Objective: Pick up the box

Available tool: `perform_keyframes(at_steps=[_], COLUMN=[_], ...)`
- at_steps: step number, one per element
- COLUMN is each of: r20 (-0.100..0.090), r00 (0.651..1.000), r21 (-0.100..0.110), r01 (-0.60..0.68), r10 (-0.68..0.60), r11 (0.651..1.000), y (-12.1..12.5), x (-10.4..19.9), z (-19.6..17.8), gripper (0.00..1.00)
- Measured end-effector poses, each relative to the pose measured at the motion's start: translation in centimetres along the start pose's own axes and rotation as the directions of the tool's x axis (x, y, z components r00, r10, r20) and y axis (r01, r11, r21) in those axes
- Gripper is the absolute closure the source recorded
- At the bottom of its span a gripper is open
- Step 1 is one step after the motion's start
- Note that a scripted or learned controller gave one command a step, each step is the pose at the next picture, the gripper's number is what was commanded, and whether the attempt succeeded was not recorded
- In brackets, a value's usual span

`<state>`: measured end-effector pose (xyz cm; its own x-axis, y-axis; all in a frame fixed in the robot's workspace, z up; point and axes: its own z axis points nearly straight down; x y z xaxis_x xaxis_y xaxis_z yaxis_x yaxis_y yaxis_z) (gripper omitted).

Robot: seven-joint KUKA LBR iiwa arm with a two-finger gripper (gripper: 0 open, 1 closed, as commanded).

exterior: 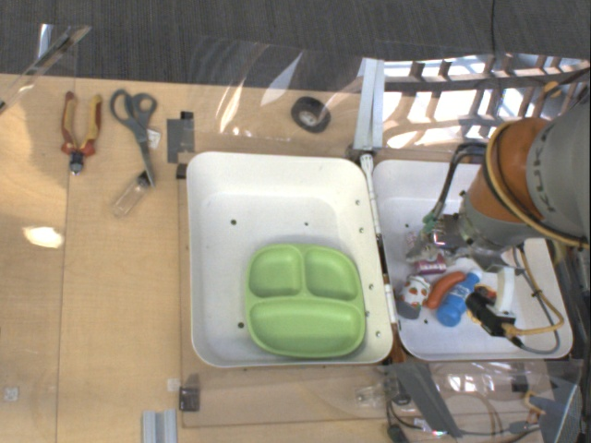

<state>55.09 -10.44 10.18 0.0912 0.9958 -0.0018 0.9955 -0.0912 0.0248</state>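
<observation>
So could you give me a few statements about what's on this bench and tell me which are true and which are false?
1. A green divided tray lies in the left bin. True.
2. The arm hangs over the left bin. False: it is over the right bin.
3. Scissors lie on the bench outside the bins. True.
4. The red-handled pliers lie inside the right bin. False: they lie on the bench, left of the scissors.
5. The green tray has one undivided compartment. False: it has three.
</observation>
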Motion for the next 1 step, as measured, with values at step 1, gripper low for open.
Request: perform_keyframes(at_steps=[1], r20=[-0.001], r00=[0.996], r21=[0.02], r01=[-0.09], r10=[0.09], r11=[0.996], y=[3.32], x=[7.86], z=[-8.32], gripper=[1.0])
